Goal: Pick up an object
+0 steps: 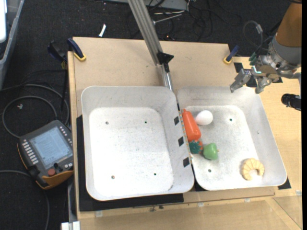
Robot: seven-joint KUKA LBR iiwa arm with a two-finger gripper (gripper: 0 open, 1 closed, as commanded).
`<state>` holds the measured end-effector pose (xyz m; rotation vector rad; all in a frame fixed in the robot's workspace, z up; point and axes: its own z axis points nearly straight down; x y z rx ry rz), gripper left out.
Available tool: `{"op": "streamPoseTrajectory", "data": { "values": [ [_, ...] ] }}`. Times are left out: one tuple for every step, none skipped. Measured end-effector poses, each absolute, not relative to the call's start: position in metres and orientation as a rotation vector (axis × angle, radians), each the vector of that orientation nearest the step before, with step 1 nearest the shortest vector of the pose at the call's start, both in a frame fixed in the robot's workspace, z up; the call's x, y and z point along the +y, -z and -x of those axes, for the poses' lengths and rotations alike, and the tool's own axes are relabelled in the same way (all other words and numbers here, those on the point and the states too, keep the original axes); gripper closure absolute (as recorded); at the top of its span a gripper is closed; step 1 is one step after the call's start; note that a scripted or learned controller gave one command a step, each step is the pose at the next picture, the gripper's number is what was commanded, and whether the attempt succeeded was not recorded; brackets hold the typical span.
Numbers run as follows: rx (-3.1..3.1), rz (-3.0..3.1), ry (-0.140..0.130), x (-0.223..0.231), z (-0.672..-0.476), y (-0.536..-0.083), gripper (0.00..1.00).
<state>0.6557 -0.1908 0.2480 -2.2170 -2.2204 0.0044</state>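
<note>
- The arm (pixel 290 28) comes in from the right, its orange band plain above the wrist, and it stops over the far right corner of the right bin (pixel 268 143)
- The gripper (pixel 248 84) hangs there above the bin's back rim with its two fingers spread apart and nothing between them
- In the right bin a white egg (pixel 205 117) lies near the left wall, touching or just beside the top end of an orange carrot (pixel 191 125)
- The carrot lies lengthwise along the wall that divides the two bins
- Just below the carrot sits a small teal piece (pixel 194 147), and right beside it a green rounded thing (pixel 210 151), perhaps a toy pepper; the two look as if they touch
- A pale croissant-shaped toy (pixel 252 168) rests on its own near the front right corner, well apart from the rest
- All of these lie well apart from the gripper, which is nearest to the egg
- The left bin (pixel 91 128) stands alongside, its floor speckled
- Off the bench to the left a hand-held control pendant (pixel 47 150) lies on the dark floor among cables
</note>
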Motion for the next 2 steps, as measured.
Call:
{"op": "streamPoseTrajectory", "data": {
  "values": [
    [-2.224,2.217,-0.002,-0.190,-0.656,-0.251,0.00],
    [-2.217,2.220,-0.006,-0.200,-0.654,-0.194,0.00]
  ]
}}
